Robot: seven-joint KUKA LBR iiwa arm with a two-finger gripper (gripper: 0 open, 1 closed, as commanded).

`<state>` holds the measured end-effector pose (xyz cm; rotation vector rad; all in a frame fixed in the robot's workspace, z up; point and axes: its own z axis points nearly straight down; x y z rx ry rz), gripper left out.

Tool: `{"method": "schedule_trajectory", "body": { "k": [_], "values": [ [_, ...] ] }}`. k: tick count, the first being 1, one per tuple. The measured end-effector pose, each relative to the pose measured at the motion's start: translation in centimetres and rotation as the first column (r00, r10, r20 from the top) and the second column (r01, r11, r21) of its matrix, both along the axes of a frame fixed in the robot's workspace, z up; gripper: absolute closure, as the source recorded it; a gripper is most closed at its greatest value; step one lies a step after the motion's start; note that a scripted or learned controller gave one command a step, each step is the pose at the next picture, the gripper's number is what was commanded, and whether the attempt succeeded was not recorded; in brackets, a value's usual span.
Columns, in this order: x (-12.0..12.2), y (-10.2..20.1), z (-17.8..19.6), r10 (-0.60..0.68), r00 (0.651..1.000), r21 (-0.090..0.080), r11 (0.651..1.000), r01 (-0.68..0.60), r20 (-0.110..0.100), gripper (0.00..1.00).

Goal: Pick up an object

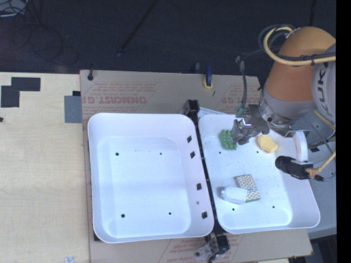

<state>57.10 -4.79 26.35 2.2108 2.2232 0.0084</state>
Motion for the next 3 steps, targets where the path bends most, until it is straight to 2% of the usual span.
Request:
{"method": "schedule_trajectory", "body": {
  "k": [1,2,3],
  "values": [
    [-2.3,7.5,8.9,0.003,1.000,0.003,1.000,-0.003,-0.004,1.00],
    [1.3,11.4,7.1,-0.002,1.000,0.001,1.000,0.002,-0.011,1.00],
    [-3.9,12.4,5.2,-0.004,1.000,0.000,1.000,0.004,-0.017,1.00]
  ]
}}
